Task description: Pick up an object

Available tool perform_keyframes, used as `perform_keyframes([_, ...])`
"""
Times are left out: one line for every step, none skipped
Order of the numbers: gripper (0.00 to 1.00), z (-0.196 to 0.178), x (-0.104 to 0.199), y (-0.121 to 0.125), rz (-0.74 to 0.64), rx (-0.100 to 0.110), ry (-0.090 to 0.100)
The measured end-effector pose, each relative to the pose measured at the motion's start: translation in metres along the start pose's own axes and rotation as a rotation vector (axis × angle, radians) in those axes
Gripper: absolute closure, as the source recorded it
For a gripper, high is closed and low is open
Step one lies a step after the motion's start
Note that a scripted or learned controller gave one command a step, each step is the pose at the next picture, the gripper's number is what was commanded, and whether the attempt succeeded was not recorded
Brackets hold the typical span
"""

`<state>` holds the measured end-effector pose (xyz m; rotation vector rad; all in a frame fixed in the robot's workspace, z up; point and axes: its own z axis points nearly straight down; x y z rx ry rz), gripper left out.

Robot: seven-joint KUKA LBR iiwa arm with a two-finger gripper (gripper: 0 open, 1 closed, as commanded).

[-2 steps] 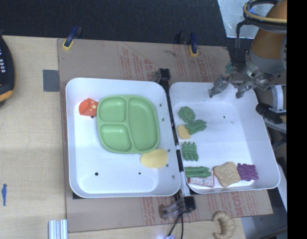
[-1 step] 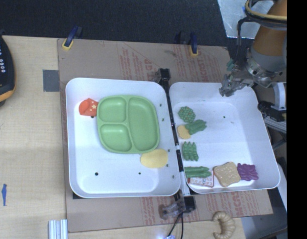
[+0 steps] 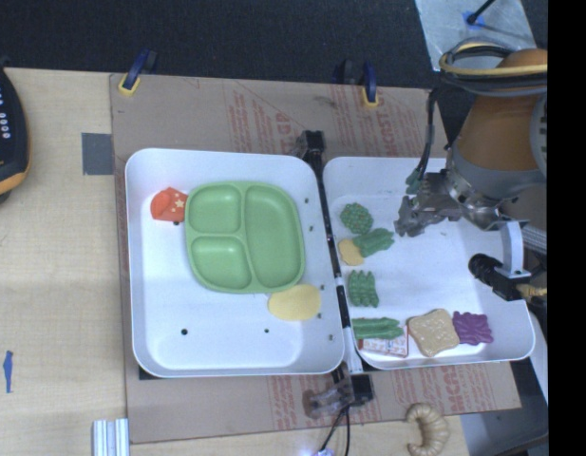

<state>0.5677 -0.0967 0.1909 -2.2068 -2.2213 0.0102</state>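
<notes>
The arm (image 3: 497,131), grey with its orange band, enters at three o'clock and bends over the right bin (image 3: 435,274), ending in a dark gripper (image 3: 413,217) that hangs near the bin's twelve o'clock part. Whether the claw is spread or clenched cannot be told; nothing is seen in it.

The left bin (image 3: 160,331) carries a green divided plate (image 3: 245,236) near its middle, a yellow piece (image 3: 294,302) at the plate's five o'clock, and a small red piece (image 3: 168,204) at its nine o'clock.

In the right bin, the candidates lie along the side nearest the other bin and along six o'clock: a green leafy piece (image 3: 356,218) closest to the gripper, at its nine o'clock; a green pod (image 3: 374,242) just below it, touching a small yellow piece (image 3: 349,251); a green ridged piece (image 3: 363,289); a long green piece (image 3: 378,328); a toast slice (image 3: 432,332); and a purple cluster (image 3: 472,328).

The step appears to be the approach, with nothing lifted yet. The next move likely calls for shifting toward nine o'clock, centring over one piece, then descending without nudging its neighbours.
</notes>
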Motion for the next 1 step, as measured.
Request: perform_keyframes([0.0,-0.0006,-0.003,0.0042,0.003,-0.008,-0.003])
